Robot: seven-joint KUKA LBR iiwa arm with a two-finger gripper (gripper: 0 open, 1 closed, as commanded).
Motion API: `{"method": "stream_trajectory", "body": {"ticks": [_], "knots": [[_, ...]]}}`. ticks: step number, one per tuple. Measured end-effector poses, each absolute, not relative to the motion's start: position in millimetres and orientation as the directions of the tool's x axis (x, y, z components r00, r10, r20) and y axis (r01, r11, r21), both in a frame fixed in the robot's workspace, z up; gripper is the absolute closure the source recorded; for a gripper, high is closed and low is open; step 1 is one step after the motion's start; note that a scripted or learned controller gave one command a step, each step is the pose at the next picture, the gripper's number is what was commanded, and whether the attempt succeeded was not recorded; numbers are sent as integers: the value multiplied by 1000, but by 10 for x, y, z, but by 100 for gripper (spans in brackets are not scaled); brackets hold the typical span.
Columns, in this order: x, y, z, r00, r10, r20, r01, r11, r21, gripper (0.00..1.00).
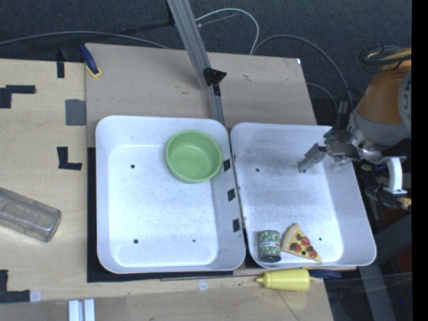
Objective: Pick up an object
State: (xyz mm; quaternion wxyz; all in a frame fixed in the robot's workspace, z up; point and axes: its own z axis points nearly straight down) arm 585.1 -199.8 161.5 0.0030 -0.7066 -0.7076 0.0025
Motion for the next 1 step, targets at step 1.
{"method": "stream_trajectory", "body": {"ticks": [1], "knots": [[5828,-2055,1153,-1,1000,0,1000,1,-6,0]]}}
